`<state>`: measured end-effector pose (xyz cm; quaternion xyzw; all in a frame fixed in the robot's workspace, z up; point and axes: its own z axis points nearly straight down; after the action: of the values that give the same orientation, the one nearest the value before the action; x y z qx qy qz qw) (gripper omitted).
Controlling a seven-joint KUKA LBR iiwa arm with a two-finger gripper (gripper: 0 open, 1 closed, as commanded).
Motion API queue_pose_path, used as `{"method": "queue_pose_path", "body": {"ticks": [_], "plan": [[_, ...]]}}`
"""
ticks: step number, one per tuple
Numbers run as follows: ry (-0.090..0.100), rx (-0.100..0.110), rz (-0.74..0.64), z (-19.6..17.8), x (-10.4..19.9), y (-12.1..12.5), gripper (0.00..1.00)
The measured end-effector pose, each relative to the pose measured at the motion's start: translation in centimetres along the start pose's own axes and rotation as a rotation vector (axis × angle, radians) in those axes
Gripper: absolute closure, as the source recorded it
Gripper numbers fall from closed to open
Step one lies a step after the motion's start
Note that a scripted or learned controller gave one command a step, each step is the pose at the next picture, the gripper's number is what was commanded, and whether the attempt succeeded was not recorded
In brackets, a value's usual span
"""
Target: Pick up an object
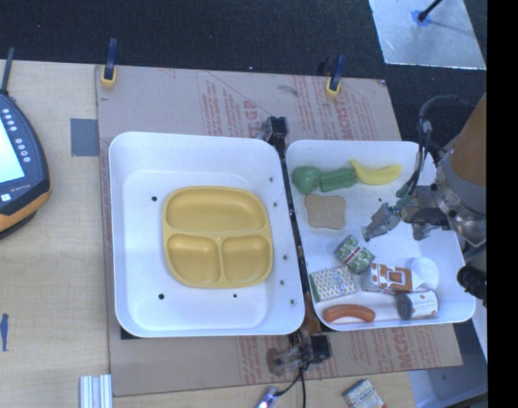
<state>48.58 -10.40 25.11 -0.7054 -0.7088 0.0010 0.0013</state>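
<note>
Nearest, a red sausage (350, 314) lies in the right bin (429, 323); hand (383, 222) hovers, fingers spread, holding nothing.

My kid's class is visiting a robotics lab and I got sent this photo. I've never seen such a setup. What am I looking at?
One camera looks down at a slant on a bench. At the right edge is a grey and orange robot arm; its gripper hangs over the right white bin. That bin has toy food and small items: a yellow banana, a green vegetable, a slice of bread, a sausage and little cartons. I see nothing held by the gripper. The left white bin holds a yellow divided tray. The device at far left looks like the arm's handheld controller.
</note>
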Motion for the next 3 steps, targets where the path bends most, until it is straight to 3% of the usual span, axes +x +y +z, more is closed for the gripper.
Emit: {"method": "queue_pose_path", "body": {"ticks": [1, 2, 3], "plan": [[-0.001, 0.002, -0.002, 8.9, 1.2, 3.1, 0.00], [-0.002, 0.002, -0.002, 16.0, -0.1, 7.6, 0.00], [-0.001, 0.002, -0.002, 16.0, -1.4, 4.3, 0.00]]}}
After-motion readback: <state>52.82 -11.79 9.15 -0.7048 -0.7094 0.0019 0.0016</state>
